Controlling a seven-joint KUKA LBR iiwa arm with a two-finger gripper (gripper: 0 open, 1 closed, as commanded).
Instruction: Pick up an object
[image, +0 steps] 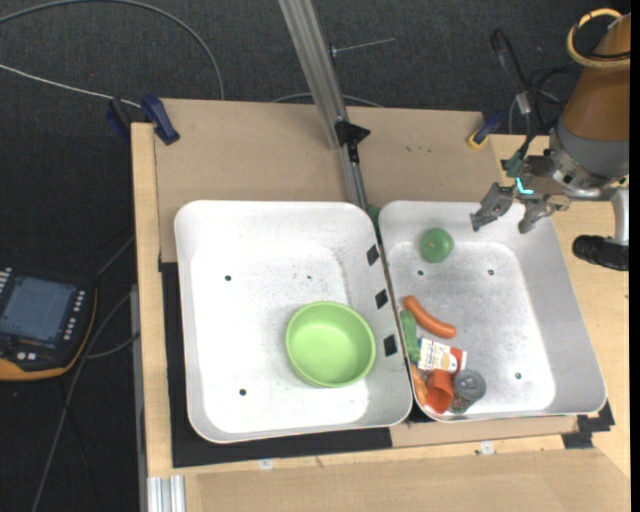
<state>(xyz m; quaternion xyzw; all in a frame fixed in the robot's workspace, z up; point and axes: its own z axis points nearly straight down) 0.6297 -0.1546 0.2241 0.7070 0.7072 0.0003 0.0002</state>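
While nothing is lifted yet: task barely begun.
Hand (509, 209): fingers spread, holding nothing, over the right bin's (545, 300) far edge.
Green ball (435, 244): near that bin's far-left corner.
Sausage (429, 316): by its left wall.
Left: descend, grip, lift.

The right bin (540, 330) serves as the landmark. The left bin (250, 260) lies directly left of it, touching along their shared edge. A bowl (330, 344) sits in the left bin, near that shared edge. Inside the right bin, a ball (435, 244) lies toward the far left. A sausage (429, 316) lies nearer, by the left wall. A packet (440, 355) and a round cap (469, 383) crowd the near left corner. The gripper (510, 212) hangs over the far rim.
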